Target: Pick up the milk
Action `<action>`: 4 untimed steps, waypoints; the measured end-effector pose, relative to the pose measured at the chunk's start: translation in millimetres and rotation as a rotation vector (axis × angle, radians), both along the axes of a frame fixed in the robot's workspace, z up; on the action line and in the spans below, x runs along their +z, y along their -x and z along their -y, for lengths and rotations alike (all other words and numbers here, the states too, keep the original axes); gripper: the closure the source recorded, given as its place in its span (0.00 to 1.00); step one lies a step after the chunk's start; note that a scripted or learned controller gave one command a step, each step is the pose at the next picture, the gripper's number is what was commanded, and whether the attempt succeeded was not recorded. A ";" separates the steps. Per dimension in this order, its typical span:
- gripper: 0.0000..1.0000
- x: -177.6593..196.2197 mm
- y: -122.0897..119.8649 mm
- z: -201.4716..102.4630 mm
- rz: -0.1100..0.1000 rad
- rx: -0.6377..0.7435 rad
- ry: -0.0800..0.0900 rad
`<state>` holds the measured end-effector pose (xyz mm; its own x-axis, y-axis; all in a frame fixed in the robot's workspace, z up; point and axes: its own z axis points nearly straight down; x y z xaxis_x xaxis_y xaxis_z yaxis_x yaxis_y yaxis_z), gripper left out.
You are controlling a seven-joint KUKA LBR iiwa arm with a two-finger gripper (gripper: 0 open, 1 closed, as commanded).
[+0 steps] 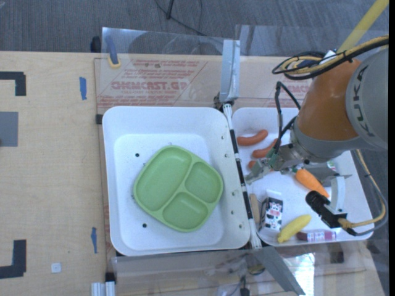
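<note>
The milk (272, 213) is a small white carton with black cow patches. It lies in the right bin (360, 184) near the front left corner, with nothing holding it. My gripper (269, 164) hangs below the grey and orange wrist over the left middle of that bin. It is apart from the carton, which is nearer the front edge. The gripper's tip is small and cluttered here, so its state is unclear.
Two sausages (252, 138) lie at the back of the right bin, a carrot (307, 179) in the middle and a banana (293, 227) just right of the milk. The left bin (120, 134) holds a green divided plate (178, 187). Cables trail from the wrist.
</note>
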<state>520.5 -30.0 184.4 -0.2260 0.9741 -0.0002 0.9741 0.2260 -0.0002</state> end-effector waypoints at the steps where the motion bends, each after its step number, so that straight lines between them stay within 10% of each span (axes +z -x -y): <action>1: 0.00 -0.3 41.4 2.4 -0.002 0.077 -0.001; 2: 0.00 -72.7 40.4 80.1 0.002 0.259 -0.001; 3: 0.00 -96.5 39.2 71.2 0.007 0.402 0.004; 4: 1.00 -85.3 36.8 72.5 0.016 0.398 0.007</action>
